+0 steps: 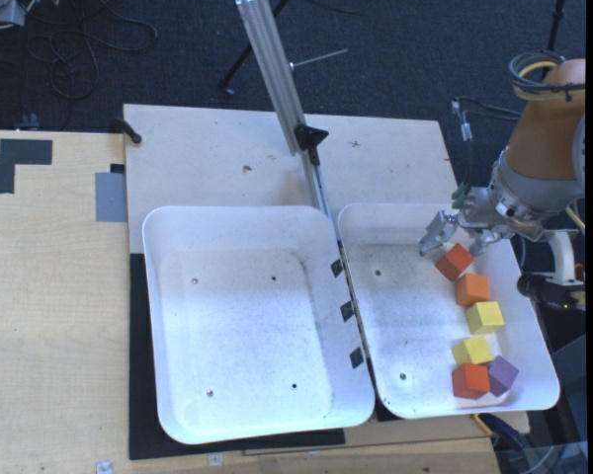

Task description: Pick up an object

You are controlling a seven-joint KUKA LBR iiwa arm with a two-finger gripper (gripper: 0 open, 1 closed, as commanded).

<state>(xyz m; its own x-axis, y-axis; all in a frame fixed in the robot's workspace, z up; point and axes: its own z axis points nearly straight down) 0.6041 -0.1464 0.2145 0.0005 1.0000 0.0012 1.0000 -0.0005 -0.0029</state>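
An orange-red block (454, 261) is lying in the right bin (395, 304) just below the gripper (458, 233), touching or nearly touching the fingertips; whether the jaws are closing on it or standing apart cannot be told. Farther from the jaws, toward the bin's near corner, an orange block (472, 288), two yellow blocks (485, 315) (471, 350), a red block (469, 380) and a purple block (502, 373) are sitting in a loose line. The left bin (242, 319) is lying beyond the divider.

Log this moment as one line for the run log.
gripper: above right bin, beside red block | fingers: unclear | blocks: six along right side
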